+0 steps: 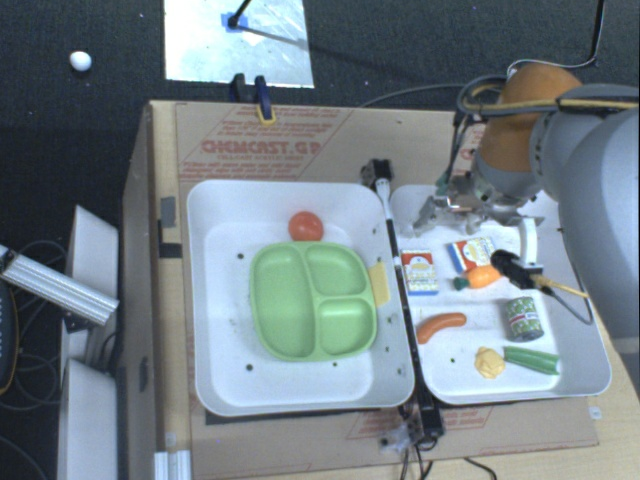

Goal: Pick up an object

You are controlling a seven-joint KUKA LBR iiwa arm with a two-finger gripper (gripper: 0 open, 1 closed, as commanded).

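Observation:
My gripper (434, 215) hangs over the far left part of the right bin (590, 368), just beyond a small red, white and blue carton (420, 273). A second small carton (468, 253) and an orange carrot (482, 278) lie a little to the right of it. Nearer the front lie a red-orange sausage (440, 325), a dark green can (522, 318), a green vegetable (531, 360) and a yellow lump (489, 363). I see nothing held in the gripper.
The left bin (215, 268) holds a green divided plate (310, 300), a red ball-like fruit (306, 226) at its far edge and a yellow piece (380, 284) against its right side. The grey arm (590, 168) covers the right bin's far right corner.

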